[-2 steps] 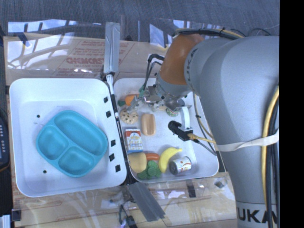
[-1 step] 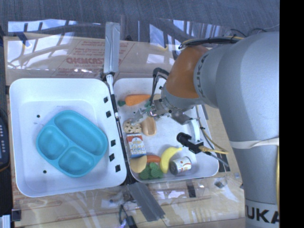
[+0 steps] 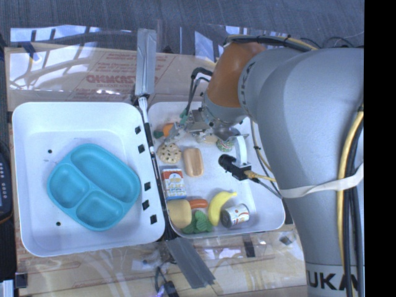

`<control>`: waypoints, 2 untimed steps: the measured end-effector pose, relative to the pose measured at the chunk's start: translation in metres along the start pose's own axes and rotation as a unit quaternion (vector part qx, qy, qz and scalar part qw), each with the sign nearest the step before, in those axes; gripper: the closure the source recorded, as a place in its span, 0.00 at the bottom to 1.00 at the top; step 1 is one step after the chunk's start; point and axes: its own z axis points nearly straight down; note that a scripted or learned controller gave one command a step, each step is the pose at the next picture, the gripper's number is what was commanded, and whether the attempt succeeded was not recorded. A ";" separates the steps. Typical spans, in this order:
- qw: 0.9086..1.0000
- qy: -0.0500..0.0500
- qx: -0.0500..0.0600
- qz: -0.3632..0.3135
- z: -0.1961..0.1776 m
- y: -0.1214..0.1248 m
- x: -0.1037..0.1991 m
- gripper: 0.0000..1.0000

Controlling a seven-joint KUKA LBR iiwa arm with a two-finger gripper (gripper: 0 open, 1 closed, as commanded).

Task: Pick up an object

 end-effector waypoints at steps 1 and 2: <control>0.999 0.001 -0.001 -0.049 -0.001 -0.043 -0.003 0.00; 0.999 0.003 0.002 -0.051 -0.007 -0.043 -0.002 1.00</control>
